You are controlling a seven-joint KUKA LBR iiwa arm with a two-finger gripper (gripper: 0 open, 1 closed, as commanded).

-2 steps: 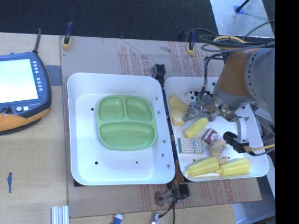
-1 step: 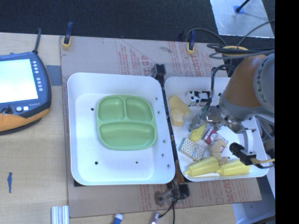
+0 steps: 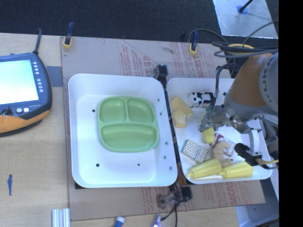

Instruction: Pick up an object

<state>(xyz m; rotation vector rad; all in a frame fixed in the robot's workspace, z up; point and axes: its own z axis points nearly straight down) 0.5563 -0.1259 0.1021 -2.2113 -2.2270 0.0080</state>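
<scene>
Over the right bin (image 3: 183, 86) your tool (image 3: 209, 123), fingers unreadable so I cannot tell their state, sits above a small yellow piece (image 3: 209, 135) crowded by 2 neighbours, the patterned packet (image 3: 194, 150) and red-white wrapper (image 3: 224, 143); expect a snagged or glancing grasp.

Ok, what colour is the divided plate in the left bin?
Light green; the divided plate lies in the left bin, seen clearly in the camera view.

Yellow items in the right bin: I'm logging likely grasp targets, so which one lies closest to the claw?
The small yellow piece right under the claw; the pale yellow piece sits by the divider, and the two long yellow ones lie along the near wall.
</scene>
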